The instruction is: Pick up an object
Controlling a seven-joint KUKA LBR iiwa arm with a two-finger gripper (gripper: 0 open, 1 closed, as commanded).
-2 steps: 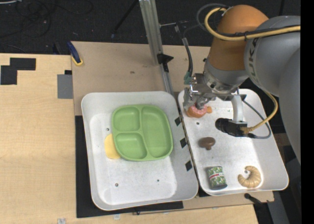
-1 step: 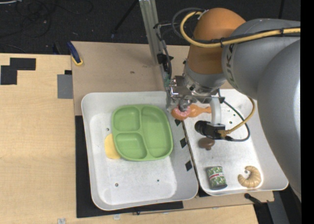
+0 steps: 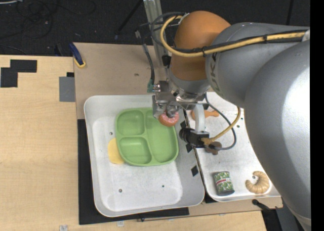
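Observation:
My gripper hangs over the upper right corner of the green divided tray, which lies in the left bin. A pink and orange ring-shaped toy sits between its fingertips, and the fingers are shut on it. The toy is just above the tray's right compartment. The grey arm with its orange band covers the space behind the gripper.
A yellow object pokes out from under the tray's left edge. The right bin holds a green can, a croissant-shaped toy, a small brown piece and an orange item partly hidden by the arm.

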